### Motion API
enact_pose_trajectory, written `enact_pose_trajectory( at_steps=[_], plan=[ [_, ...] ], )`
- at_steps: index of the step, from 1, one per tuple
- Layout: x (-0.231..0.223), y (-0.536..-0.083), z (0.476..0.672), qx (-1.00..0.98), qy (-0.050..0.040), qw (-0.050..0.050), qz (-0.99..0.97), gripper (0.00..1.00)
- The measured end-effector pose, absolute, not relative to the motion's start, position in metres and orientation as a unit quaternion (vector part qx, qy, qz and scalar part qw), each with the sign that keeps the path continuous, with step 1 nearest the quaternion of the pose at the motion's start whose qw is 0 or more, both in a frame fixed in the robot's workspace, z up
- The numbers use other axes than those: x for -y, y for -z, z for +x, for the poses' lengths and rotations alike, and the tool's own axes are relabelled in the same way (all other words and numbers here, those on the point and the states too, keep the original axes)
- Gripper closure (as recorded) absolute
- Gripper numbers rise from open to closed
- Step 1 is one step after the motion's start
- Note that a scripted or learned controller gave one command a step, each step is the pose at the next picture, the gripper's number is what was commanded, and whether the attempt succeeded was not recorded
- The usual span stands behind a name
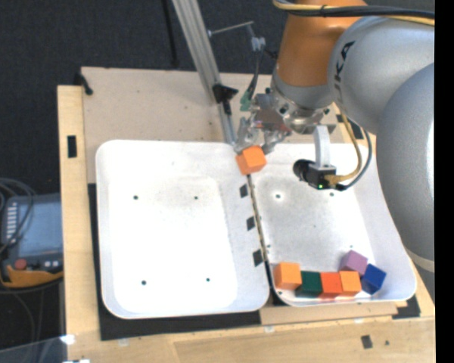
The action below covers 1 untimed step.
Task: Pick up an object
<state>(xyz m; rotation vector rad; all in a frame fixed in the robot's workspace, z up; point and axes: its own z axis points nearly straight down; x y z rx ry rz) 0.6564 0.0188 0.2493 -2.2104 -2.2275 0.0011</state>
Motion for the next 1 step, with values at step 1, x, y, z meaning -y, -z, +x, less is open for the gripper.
enact_pose_trajectory(
  at_steps=[1],
  plan=[
    [-0.0684,-0.2549,0.6449,0.71,-0.0007,0.002,-0.704,1.0]
  ],
)
